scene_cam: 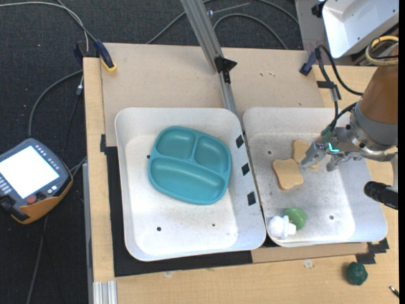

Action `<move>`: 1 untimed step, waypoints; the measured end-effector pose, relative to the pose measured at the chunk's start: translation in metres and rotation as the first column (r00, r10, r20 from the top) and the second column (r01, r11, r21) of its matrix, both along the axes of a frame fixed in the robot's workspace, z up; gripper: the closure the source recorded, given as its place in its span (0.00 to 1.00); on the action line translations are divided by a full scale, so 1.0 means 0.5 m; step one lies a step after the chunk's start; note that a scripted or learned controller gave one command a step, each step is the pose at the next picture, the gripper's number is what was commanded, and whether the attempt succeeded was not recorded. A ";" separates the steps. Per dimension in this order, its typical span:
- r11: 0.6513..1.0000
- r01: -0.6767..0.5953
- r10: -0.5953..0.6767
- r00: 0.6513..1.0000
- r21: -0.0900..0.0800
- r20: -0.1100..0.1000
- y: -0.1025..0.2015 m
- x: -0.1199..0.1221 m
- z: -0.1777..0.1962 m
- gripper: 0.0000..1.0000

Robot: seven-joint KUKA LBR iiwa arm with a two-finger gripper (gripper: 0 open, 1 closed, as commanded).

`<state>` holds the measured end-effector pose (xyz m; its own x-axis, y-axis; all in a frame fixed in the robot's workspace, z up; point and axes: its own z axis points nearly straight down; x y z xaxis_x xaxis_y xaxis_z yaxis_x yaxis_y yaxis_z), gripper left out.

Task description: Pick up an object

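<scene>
I see the gripper point(321, 159) low in the right bin point(354, 233), by a tan piece point(300, 149); can't tell its state.

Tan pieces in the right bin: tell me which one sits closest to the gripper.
The smaller tan piece, the upper one, right beside the gripper. The larger tan piece lies lower and further left, towards the bin's middle.

Matt teal plastic tray point(190, 164)
</scene>
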<state>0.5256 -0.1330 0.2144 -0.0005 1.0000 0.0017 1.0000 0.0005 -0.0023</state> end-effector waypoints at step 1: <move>1.000 -0.001 0.001 1.000 0.000 0.002 0.000 0.001 0.001 0.00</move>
